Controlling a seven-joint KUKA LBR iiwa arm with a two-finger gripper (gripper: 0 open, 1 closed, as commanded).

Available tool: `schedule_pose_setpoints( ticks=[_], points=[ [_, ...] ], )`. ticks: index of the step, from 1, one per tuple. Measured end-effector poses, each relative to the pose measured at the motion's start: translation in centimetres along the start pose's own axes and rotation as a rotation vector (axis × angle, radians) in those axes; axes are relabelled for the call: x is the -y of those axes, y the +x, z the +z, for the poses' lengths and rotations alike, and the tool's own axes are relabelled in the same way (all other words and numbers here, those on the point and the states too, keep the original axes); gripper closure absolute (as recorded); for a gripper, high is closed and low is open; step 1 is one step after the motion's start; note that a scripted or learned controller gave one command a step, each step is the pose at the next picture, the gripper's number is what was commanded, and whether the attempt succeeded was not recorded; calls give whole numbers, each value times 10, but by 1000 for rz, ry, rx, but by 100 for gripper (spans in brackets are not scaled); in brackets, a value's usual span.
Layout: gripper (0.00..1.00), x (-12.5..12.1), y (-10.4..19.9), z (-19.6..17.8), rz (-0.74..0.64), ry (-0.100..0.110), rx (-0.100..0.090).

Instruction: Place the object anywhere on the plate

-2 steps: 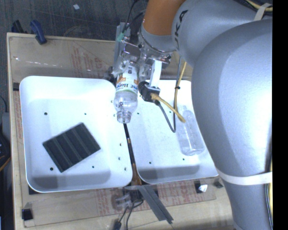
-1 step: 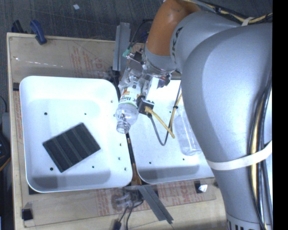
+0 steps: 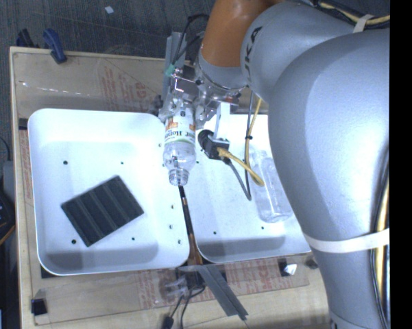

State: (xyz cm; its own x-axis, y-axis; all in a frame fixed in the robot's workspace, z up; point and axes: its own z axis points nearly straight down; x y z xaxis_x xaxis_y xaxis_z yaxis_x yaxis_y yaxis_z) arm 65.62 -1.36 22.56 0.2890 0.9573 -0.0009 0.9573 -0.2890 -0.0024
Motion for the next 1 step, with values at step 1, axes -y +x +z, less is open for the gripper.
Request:
schedule_pose_setpoints(
  ticks=[1],
  points=[
    [100, -10, -32, -23, 90, 1, 0]
  ],
)
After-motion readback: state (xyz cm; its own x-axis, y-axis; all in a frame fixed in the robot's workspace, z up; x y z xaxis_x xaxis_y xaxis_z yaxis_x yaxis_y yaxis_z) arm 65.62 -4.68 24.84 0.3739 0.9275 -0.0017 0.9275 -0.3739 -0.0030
